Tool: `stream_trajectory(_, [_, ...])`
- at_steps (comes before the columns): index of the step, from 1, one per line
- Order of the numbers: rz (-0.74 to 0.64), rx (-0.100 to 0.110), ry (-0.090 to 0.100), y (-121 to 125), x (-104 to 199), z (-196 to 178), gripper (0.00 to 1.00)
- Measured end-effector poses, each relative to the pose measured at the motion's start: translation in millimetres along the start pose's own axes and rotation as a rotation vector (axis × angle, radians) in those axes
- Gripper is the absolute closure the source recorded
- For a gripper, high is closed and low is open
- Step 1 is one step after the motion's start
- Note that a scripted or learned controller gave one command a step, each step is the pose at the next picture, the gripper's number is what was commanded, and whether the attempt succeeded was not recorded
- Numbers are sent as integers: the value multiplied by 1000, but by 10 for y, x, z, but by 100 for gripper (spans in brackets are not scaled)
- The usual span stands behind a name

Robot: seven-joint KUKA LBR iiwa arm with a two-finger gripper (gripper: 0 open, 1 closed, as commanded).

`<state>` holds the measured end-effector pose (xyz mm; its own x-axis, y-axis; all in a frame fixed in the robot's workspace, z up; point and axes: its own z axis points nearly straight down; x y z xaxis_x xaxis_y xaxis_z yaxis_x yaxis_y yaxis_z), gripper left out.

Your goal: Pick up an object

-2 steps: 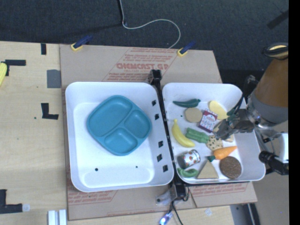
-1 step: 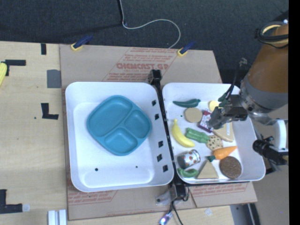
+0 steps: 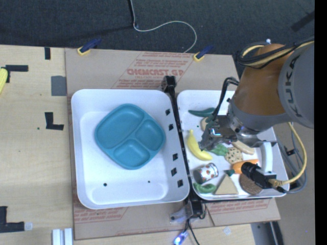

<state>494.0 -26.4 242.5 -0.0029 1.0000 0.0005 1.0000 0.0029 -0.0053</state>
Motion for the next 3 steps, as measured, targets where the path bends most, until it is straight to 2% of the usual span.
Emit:
stream_trajectory(1, [0, -2, -1, 330, 421, 532, 100])
stream_trajectory(2, [5, -3, -1, -58, -126, 12, 100])
stream_trajectory(3, [-4, -9, 1, -107, 636, -747, 100])
